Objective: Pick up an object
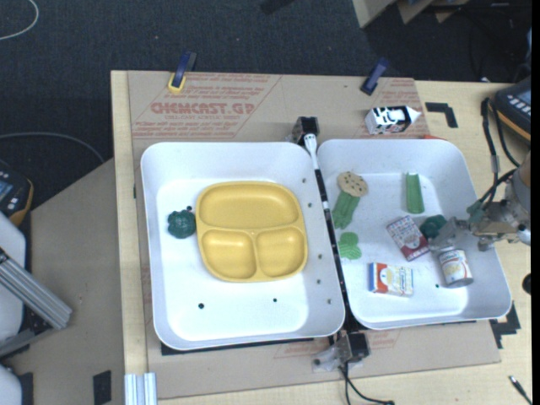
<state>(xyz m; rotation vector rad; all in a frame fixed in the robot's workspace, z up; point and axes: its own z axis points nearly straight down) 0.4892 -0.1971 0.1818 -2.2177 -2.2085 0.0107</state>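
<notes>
The right bin (456,160) holds several small items. There is a tan cookie (351,183), a long green vegetable (344,209), a green leaf piece (348,245) and a green bar (413,193). Nearer the right wall lie a red and white packet (406,235), a dark green lump (434,225), a small can (454,267) and a white carton (391,278). My gripper (471,223) reaches in low over the bin's right wall. Its tip is just right of the dark green lump and above the can.
The left bin (160,268) holds a yellow divided tray (251,229) and a green broccoli toy (180,223). A black and white box (392,118) sits on the bench behind the right bin. Clamps (177,81) hold the board's far edge.
</notes>
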